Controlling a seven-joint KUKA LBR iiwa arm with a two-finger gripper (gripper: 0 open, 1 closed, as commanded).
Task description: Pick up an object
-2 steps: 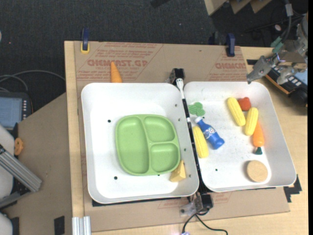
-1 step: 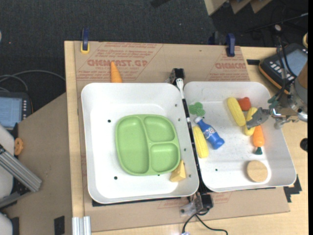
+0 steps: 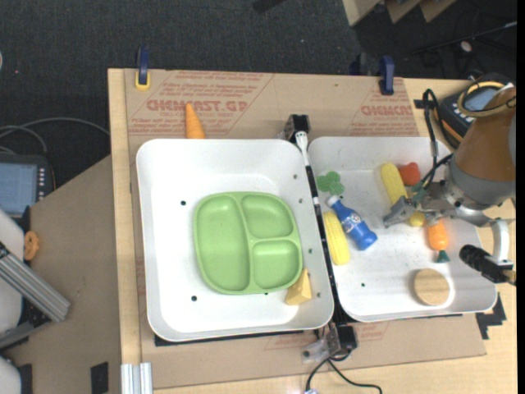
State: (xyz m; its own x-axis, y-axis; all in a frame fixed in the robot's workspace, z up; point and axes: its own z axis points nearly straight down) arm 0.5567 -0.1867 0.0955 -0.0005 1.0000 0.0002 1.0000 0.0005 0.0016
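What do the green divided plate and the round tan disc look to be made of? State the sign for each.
Green divided plate: likely moulded plastic; uniform matte green, soft rounded compartment edges, faint sheen.
Round tan disc: possibly wood, or toy plastic made to look like it; pale tan flat face, dull finish. Grain is too small to tell.

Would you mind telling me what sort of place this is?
Probably a robotics lab: a robot arm over two white bins of toy food on a clamped bench, with loose cables around.
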